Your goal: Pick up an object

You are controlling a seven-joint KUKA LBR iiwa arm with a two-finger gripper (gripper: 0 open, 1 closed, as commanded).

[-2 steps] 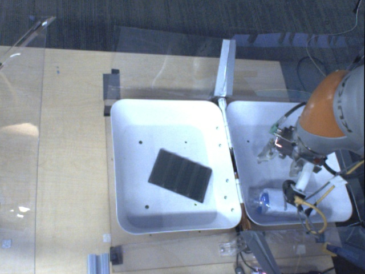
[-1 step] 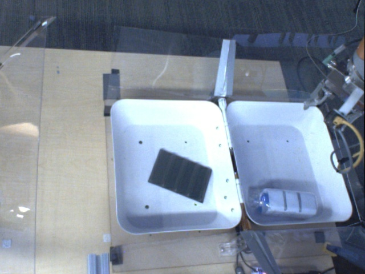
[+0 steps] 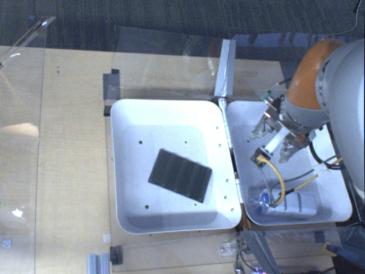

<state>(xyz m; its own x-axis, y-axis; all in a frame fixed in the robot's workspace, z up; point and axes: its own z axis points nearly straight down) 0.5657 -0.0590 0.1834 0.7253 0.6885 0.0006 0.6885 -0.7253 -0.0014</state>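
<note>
A dark ribbed rectangular pad (image 3: pixel 180 174) lies flat and slightly turned in the middle of the left bin (image 3: pixel 128 119). A clear plastic bottle (image 3: pixel 292 203) with a blue cap end lies on its side along the near wall of the right bin (image 3: pixel 242 119). My gripper (image 3: pixel 273 140) hangs over the middle of the right bin, above and behind the bottle, apart from it. Its fingers (image 3: pixel 259 129) are spread open with nothing between them.
A yellow cable (image 3: pixel 278 181) loops from the wrist down over the right bin toward the bottle. The grey arm with its orange band (image 3: pixel 311 76) covers the right bin's far right part. A metal divider post (image 3: pixel 224 67) stands behind the shared bin wall.
</note>
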